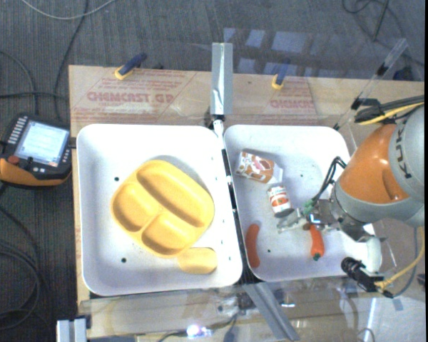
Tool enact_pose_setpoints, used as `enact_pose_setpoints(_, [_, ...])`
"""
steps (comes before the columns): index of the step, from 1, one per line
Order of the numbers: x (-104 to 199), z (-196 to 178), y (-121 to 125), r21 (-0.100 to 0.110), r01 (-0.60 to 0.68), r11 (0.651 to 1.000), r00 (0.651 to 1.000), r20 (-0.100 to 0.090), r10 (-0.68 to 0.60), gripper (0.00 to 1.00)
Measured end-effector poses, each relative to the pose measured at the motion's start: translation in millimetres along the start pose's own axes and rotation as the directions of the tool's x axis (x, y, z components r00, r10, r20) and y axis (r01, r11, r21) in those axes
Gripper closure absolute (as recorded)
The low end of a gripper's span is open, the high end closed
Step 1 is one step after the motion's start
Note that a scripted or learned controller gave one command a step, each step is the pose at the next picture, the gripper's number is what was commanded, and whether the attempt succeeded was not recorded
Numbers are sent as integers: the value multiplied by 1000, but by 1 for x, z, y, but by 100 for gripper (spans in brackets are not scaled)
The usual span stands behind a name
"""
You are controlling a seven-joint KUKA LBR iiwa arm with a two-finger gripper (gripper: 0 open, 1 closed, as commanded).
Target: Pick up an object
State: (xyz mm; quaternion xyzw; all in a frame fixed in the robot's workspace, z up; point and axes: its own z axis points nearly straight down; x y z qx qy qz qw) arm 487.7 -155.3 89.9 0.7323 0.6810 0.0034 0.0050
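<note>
In the right bin point(321, 137) my gripper point(299, 219) hangs low over the floor, reaching in from the right under the arm's orange band point(367, 173). An orange carrot-like piece point(316, 242) lies just below and right of it, partly under the wrist. A small red-and-white can point(278, 199) stands just up and left of the gripper. A red sausage-shaped piece point(252, 242) lies near the bin's left wall. An orange-and-white snack packet point(255, 167) rests at the upper left.
The left bin point(93, 191) holds a yellow divided plate point(164, 206) and a pale yellow bun-like piece point(197, 260) at its lower right. A teach pendant point(32, 149) sits off the bench at left. Clamps and cables ring the bench.
</note>
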Motion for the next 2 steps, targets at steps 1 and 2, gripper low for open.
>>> enact_pose_setpoints(1, [-1, -10, 1, -3, -1, 1000, 1000, 3, 1, 100])
enact_pose_setpoints(2, [46, -142, -5, 14, -98, 995, 995, 2, 98, 100])
